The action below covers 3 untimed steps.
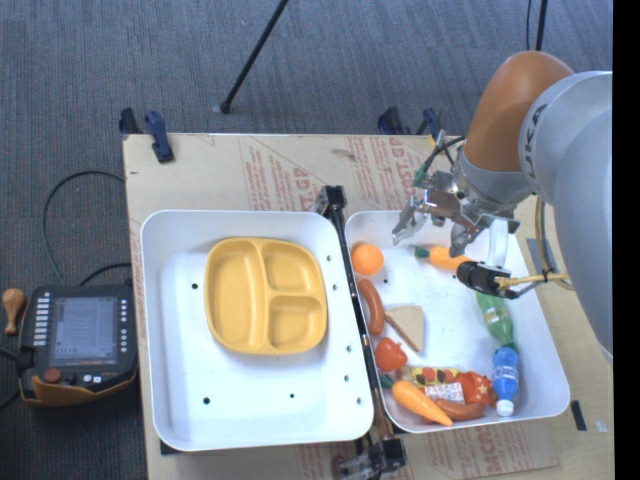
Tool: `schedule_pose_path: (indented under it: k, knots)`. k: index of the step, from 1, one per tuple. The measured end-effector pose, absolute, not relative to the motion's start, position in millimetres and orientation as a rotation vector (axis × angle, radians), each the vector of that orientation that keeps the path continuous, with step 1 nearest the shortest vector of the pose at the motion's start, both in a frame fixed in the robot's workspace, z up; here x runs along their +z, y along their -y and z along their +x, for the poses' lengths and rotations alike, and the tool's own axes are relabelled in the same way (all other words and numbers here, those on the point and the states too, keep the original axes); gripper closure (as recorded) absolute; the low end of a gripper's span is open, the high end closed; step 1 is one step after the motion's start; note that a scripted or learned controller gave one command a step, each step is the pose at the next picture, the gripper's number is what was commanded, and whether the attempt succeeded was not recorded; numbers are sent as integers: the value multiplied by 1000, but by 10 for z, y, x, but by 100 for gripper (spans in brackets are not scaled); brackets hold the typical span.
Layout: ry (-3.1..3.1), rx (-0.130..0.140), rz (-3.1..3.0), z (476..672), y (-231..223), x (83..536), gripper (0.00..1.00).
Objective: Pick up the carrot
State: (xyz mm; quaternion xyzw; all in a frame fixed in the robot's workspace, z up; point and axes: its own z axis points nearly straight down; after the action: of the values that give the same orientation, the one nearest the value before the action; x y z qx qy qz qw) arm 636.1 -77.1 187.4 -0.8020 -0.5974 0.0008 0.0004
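Camera view: gripper (432,230) jaws spread and gripping nothing above right bin (556,373) far end, wrist hiding bin's far rim; carrot (421,403) lies at near edge beside an unreadable printed packet (455,379).

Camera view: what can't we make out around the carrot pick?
- Gripper: fingers are small and blurred, so open or shut is unclear.
- Small carrot under the gripper: partly covered by it, so contact can't be judged.
- Second carrot at the right bin front: its inner end is overlapped by the packet.
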Motion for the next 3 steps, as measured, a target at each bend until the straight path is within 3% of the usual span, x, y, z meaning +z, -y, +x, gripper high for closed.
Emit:
schedule_pose_path:
  k: [1, 3]
  knots:
    - [1705, 5, -2635, 6173, 1079, 978, 0]
    - [1431, 5, -2787, 6439, 1884, 873, 0]
